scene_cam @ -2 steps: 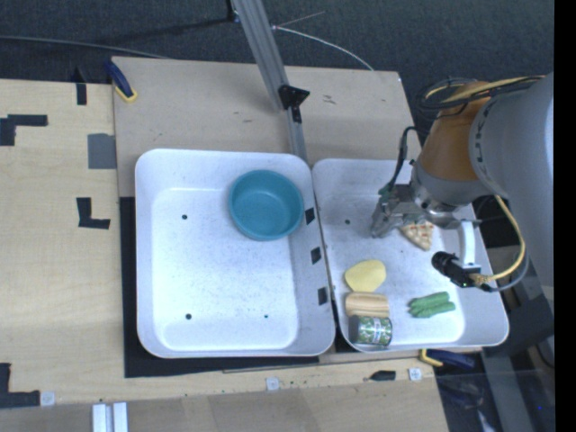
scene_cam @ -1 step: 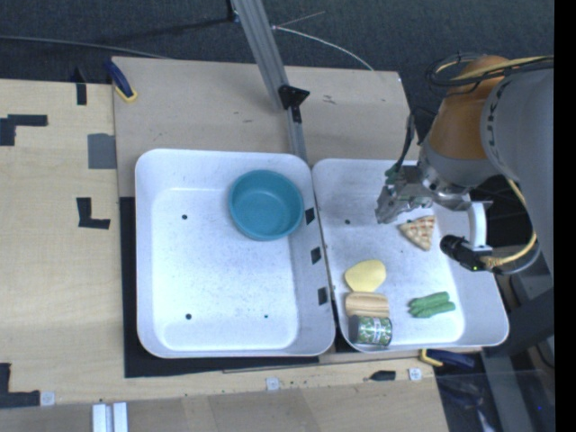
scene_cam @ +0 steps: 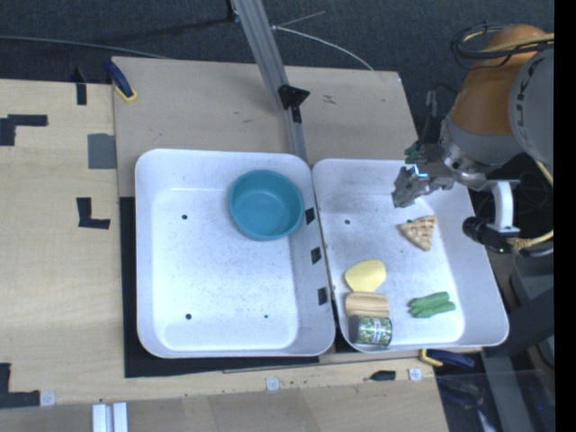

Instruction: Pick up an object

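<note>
Camera view, looking down at a slant on the counter (scene_cam: 54, 241) and its two white bins. The left bin (scene_cam: 180, 286) carries a blue bowl (scene_cam: 265, 204) near its far right corner. The right bin (scene_cam: 360, 196) carries a tan wedge like a pizza slice (scene_cam: 418, 231), a yellow rounded piece (scene_cam: 364, 274), a tan block (scene_cam: 367, 304) touching a green can (scene_cam: 371, 331) at the near edge, and a green pod-shaped item (scene_cam: 431, 305). The arm (scene_cam: 495, 97) reaches in from the right; its claw (scene_cam: 409, 185) hangs over the far part of the right bin, just beyond the wedge and apart from it. Whether the claw is wide or narrow cannot be told from this angle, and nothing is seen in it. The wedge is the nearest candidate. It appears to be a light, stiff toy food, flat and low, so it may slide on the smooth bin floor; a hold across its two long sides, near the broad end, looks most secure.
</note>
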Motion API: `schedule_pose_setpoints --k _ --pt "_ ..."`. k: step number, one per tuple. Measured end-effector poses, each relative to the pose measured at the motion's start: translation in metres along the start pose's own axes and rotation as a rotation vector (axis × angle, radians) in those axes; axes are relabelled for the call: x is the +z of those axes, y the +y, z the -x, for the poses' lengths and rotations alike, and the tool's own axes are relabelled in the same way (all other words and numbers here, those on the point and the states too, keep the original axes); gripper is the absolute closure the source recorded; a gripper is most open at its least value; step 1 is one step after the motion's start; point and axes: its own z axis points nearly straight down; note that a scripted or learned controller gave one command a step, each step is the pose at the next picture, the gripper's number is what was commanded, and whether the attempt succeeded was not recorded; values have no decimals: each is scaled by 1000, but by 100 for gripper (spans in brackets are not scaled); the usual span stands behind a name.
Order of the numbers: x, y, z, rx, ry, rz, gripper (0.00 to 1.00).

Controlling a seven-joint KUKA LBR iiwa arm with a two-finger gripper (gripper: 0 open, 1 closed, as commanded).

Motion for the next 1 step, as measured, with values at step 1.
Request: schedule_pose_setpoints --k 1 --pt "-11 0 0 0 1 -5 100"
